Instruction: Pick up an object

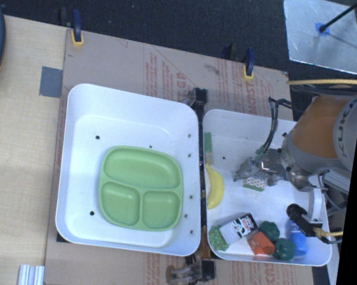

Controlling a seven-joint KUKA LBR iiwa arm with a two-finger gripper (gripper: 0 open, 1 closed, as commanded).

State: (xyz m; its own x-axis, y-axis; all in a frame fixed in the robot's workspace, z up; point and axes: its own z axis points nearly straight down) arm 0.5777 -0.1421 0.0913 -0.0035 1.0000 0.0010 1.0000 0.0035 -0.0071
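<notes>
Plainly, the gripper (254, 175) hangs low over the middle of the right bin (247, 125), above a stretch of bare white floor; whether it is wide or narrow I cannot tell, since the wrist and its own shadow hide the tip. Something small and speckled sits right at that tip, too blurred to name, so nothing can be counted as held.

The main risk, as I judge it, is a close on nothing: no clear object lies directly beneath, and a descent from this spot would meet only the floor. The nearest candidate is the yellow piece (215, 187), off toward the wall shared with the left bin (87, 131). It lies almost against that wall, so a reach for it could knock the rim or pinch only an edge and let it slip.

A thin green stick (207, 143) lies along the same wall, farther back, flat and hard to get under.

The other choices crowd the near corner: a green piece (217, 236), a black-and-white box (243, 225), an orange block (260, 244), a dark green lump (270, 230) and a blue piece (297, 243), touching or nearly so. A grab there may catch two at once or shove the neighbours aside.

The left bin holds a green divided tray (140, 187), well apart and likely too broad to grasp
</notes>
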